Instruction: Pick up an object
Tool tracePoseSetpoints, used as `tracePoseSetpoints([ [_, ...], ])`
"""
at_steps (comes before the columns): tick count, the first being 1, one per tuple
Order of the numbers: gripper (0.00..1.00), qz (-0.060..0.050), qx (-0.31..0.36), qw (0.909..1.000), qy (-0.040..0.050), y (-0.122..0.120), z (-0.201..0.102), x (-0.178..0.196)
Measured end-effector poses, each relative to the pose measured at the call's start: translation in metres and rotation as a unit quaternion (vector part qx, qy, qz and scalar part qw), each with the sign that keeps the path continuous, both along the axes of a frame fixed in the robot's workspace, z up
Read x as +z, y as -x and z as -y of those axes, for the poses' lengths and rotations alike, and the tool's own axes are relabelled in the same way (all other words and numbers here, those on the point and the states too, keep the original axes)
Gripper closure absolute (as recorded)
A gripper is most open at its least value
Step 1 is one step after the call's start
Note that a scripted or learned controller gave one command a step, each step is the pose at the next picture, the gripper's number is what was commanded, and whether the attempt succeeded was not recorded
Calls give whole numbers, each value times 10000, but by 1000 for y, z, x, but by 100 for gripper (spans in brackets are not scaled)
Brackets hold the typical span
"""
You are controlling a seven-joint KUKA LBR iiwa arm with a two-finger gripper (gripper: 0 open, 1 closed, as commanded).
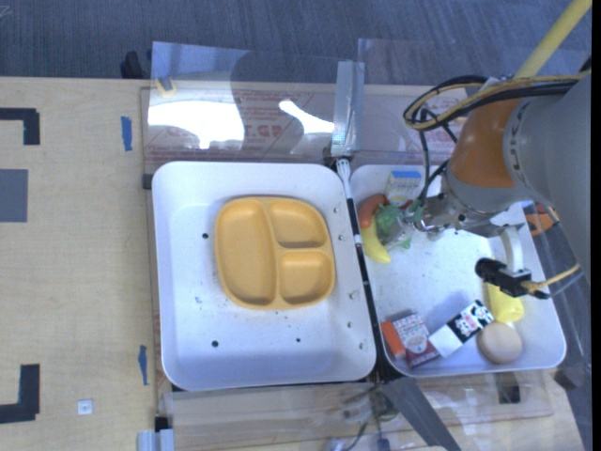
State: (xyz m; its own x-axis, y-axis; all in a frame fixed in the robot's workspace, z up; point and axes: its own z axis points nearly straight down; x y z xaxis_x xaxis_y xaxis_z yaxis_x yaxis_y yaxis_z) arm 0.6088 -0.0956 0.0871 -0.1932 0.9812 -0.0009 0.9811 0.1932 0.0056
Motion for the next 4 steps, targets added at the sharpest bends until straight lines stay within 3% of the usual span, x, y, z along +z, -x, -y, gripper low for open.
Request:
tracePoseSetpoints([
  [1, 0, -5, 1075, 9942, 11, -3, 7, 0],
  [2, 100, 9, 1090, 9940, 19, -4, 6, 12],
  [3, 0, 18, 1089, 9940, 20, -5, 6, 12],
  [4, 100, 39, 1096, 9940, 26, -6, 5, 23],
])
